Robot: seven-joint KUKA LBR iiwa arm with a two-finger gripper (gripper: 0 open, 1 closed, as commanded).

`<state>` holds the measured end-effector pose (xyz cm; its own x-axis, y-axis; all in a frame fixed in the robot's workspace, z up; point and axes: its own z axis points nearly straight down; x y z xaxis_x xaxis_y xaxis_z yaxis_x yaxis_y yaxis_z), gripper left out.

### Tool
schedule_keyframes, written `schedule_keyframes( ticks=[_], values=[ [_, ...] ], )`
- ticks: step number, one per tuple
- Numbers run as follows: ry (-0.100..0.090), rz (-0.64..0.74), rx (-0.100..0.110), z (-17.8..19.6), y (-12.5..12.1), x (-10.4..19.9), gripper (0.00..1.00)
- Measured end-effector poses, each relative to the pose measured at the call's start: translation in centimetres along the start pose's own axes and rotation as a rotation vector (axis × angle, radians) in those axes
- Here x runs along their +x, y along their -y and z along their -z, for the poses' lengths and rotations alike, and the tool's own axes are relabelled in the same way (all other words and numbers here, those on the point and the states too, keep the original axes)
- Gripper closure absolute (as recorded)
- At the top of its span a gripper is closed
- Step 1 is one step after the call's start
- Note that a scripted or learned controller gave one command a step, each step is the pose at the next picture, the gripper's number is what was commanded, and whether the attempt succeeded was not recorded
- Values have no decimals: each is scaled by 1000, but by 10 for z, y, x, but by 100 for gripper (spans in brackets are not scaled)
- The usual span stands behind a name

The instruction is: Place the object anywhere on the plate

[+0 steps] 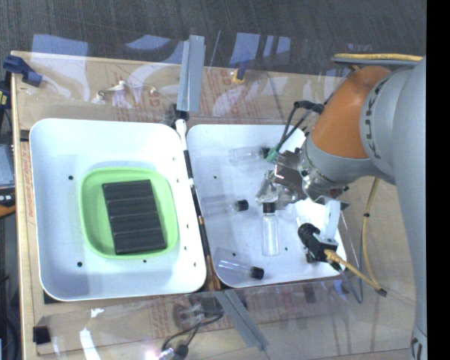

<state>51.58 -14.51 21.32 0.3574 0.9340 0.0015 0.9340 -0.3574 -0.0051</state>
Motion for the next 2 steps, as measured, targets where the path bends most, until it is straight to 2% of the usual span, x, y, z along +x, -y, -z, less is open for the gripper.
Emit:
schedule_keyframes(
  ticks=[1, 2],
  values=[
    [1, 54, 0, -23, -12, 79, 100],
    [3, 309, 3, -23, 12, 143, 100]
  ],
)
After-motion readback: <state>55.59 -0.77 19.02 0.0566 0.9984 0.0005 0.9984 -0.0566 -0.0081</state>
